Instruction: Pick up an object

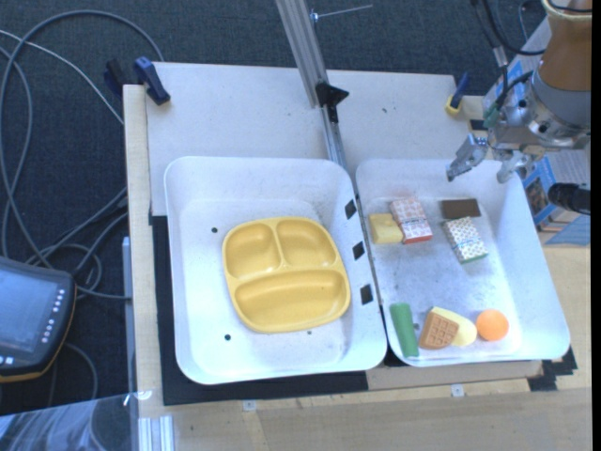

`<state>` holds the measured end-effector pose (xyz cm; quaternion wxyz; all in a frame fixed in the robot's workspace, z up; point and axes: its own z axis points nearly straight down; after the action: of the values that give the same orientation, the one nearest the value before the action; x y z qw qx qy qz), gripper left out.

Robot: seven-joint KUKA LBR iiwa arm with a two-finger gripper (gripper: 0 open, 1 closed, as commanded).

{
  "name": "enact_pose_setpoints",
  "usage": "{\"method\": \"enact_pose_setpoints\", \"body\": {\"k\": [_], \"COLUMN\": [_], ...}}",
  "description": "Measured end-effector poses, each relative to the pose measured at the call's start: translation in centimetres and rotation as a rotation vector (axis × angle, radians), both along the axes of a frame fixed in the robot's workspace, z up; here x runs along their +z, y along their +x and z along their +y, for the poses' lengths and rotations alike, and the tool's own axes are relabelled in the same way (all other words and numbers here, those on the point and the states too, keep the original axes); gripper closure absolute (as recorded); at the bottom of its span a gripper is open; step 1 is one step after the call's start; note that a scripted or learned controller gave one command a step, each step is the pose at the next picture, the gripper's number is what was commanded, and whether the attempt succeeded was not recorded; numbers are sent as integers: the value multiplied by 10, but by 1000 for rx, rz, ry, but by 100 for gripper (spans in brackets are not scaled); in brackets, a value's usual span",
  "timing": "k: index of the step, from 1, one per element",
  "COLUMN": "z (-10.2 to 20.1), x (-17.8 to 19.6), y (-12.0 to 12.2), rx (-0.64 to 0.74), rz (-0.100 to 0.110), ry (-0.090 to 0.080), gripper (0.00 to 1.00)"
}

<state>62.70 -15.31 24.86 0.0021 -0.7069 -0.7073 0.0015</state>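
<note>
My gripper (488,164) hangs over the far right corner of the right bin (526,252), open, with nothing between its two fingers. Below it in that bin lie a brown block (459,209), a green-and-white patterned box (467,240), a red-and-white patterned box (411,219) and a yellow block (382,228). Near the bin's front edge are a green cylinder (403,329), a waffle-like toy on a yellow piece (445,330) and an orange ball (492,325). The brown block is the thing closest to the gripper.
The left bin (188,252) holds a yellow divided plate (285,273). A metal pole (300,36) rises slanting behind the bins. Blue clamps (152,79) sit at the bench's far corners. Cables and a dark device (28,318) lie on the floor at left.
</note>
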Motion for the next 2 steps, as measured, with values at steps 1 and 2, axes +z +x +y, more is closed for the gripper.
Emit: {"method": "enact_pose_setpoints", "body": {"k": [1, 2], "z": [-2, 5], "x": [-63, -117], "y": [-4, 3], "rx": [-1, 1], "rz": [3, 2], "ry": [1, 1], "gripper": [0, 0]}}
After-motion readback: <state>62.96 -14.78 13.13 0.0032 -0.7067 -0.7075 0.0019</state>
